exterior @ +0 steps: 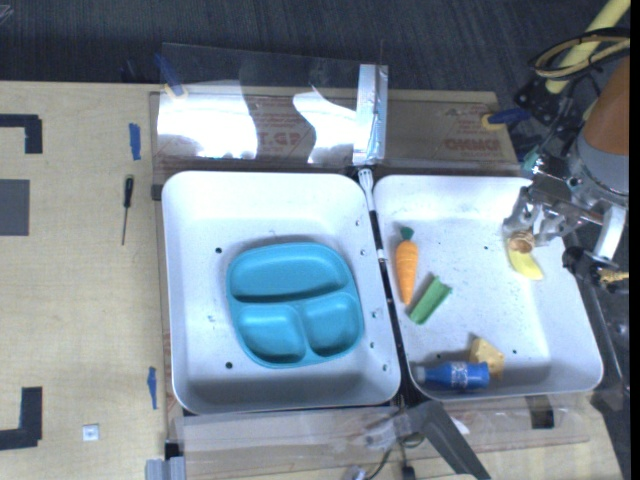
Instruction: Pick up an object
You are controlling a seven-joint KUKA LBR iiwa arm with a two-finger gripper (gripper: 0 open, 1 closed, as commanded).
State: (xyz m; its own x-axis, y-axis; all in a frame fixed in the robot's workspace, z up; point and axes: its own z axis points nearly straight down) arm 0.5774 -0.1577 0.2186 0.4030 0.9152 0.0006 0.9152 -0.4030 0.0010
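Nearest the camera and well left of the claw (527,230), a blue bottle (452,375) lies beside a tan piece (487,353) in the right bin (570,343). Farther up sit a green block (429,301) and toy carrot (406,265). Farthest, the claw pinches a yellow piece (525,261).

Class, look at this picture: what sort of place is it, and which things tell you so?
Probably a robot test bench in a lab. A robot arm reaches over two white bins: the left bin holds a blue divided tray, the right bin toy items like a carrot. Loose cables lie nearby.
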